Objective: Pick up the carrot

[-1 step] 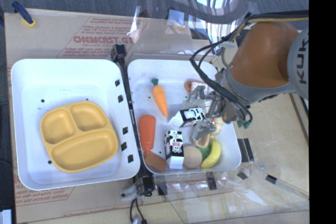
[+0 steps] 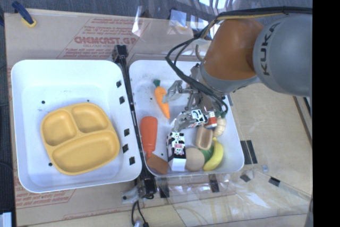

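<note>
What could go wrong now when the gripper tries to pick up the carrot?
1. The carrot lies just left of the gripper, so the fingers may close beside it and miss.
2. The carrot is slim and tapered; it may slip out.
3. The orange sausage-shaped toy lies just below the carrot and could be bumped or grasped instead.

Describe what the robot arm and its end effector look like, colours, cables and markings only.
The arm is a thick, rounded grey body with dark lettering on its side and a wide orange band above the wrist. Black cables loop from the wrist area. The end effector is a silvery metal assembly with thin fingers, much slimmer than the arm.
</note>
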`<state>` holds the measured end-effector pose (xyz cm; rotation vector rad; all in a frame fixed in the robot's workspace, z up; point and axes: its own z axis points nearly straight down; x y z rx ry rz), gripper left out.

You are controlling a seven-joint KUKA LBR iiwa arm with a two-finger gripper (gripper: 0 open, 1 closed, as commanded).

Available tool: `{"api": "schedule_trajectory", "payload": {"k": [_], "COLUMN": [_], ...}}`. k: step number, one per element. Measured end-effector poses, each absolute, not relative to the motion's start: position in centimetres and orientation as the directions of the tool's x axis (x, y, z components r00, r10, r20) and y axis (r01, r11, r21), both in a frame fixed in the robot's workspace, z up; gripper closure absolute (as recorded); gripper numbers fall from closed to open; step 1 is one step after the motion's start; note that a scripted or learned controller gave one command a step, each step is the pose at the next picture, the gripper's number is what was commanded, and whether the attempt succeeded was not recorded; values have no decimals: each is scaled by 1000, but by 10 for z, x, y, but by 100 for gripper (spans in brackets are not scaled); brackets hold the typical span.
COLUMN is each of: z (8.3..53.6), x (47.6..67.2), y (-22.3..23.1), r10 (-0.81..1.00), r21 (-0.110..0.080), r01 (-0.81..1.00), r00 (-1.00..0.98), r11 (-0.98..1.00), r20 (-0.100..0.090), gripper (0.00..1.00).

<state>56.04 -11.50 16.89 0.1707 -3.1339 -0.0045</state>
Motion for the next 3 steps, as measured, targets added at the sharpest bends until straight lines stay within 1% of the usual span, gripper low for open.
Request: {"api": "schedule_trajectory", "payload": {"k": [1,2,3], "z": [89,103,136], "x": [604,607,567], "y": [-99,-97,-105], "r10": [-24,-31,144], "r21": [-1,-2,0], "r01": [-24,-31,144], "r00": [-1000,-1000,-990], "r11": [1000,1000,990], "r20": [3,-5,1], "gripper": [0,100,100]}}
